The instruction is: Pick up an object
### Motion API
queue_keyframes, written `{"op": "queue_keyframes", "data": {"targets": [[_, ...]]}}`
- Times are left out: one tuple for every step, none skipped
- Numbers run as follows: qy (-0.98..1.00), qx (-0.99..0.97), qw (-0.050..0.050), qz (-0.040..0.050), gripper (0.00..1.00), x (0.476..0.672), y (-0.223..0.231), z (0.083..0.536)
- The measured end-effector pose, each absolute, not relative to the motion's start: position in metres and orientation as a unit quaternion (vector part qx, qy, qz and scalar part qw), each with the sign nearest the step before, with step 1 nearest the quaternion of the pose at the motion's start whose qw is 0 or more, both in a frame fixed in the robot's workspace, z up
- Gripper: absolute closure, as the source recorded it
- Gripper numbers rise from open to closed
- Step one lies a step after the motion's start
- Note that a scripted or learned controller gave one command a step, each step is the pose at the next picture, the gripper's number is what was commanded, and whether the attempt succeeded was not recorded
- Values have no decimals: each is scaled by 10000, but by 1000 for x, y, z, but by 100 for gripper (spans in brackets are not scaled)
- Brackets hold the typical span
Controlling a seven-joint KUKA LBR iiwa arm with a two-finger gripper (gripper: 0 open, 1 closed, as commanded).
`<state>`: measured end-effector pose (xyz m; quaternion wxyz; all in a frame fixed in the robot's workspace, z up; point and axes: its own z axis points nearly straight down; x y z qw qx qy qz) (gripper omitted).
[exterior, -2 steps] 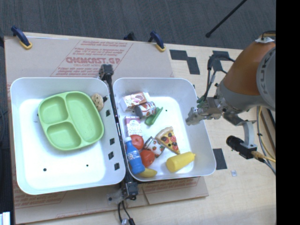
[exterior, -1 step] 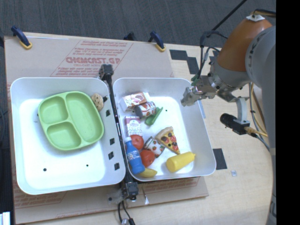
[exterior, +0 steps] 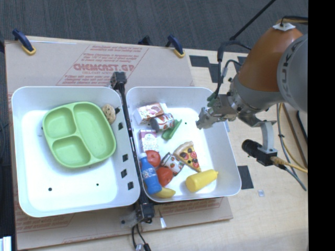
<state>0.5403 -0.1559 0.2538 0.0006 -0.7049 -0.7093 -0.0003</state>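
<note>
Faintly read "CHEMCAST GP" in red on the cardboard sheet [exterior: 104,61], far left of the gripper [exterior: 205,120]. Hung over the right bin [exterior: 220,156] rim, arm [exterior: 267,61] angled in from the right; grip state unclear. Lay lower left of it: pizza slice toy [exterior: 187,156].

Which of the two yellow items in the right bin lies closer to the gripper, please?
The larger yellow piece, right of the pizza slice; the small banana-like one sits farther from the gripper.

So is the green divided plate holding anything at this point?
Empty. All three compartments of the green plate show bare green; the cookie lies beside its rim on the left bin floor.
</note>
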Motion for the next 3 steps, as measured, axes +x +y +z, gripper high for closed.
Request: {"op": "queue_keyframes", "data": {"targets": [[-7091, -7051, 11, 12, 100, 504, -149, 240], [-7098, -7044, 5, 12, 100, 530, -152, 222], [-7101, -7041, 5, 15, 100, 556, -161, 187]]}}
